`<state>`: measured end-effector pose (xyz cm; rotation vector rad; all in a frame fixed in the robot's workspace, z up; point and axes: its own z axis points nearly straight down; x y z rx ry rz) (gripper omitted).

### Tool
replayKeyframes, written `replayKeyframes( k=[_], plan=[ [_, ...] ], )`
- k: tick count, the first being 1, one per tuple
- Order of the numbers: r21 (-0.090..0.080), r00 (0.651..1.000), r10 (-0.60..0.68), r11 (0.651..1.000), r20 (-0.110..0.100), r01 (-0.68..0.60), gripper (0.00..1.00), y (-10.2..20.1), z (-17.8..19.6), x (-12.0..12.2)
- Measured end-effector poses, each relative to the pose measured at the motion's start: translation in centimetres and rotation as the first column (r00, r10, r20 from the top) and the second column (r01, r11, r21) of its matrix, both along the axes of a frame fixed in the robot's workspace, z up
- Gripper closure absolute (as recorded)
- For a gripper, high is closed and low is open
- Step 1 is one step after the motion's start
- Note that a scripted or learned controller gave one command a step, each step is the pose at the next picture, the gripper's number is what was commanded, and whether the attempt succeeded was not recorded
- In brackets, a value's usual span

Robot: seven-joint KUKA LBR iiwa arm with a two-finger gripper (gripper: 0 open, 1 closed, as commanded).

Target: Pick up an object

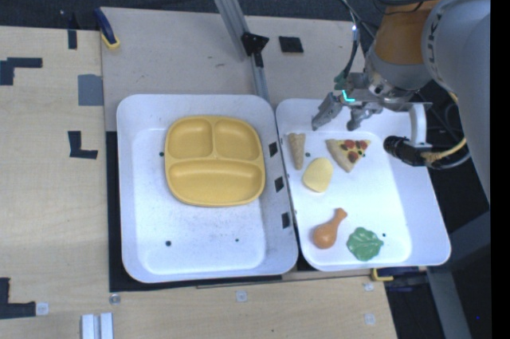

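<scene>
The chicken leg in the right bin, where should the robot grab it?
Probably at the thin bone end of the chicken leg, coming straight down from above. It lies flat and slanted in the right bin, fat end lower left and narrow end upper right, so the fingers should close across that slim part. Open floor lies on both sides.
</scene>
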<state>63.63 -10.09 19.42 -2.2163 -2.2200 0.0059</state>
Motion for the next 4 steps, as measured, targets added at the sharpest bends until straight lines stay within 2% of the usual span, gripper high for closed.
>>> replayKeyframes(
  k=[1, 2, 3, 4],
  plan=[
    [0.000, 1.000, 0.001, 1.000, 0.004, -0.001, 0.00, 0.0, 0.2, 0.1],
    [-0.002, 1.000, -0.001, 1.000, 0.000, 0.001, 0.00, -0.3, -4.4, -0.5],
    [-0.002, 1.000, 0.000, 1.000, 0.006, 0.000, 0.00, -1.3, -9.3, -0.4],
    [-0.008, 1.000, 0.000, 1.000, 0.014, 0.000, 0.00, -1.5, -10.4, -0.1]
  ],
)
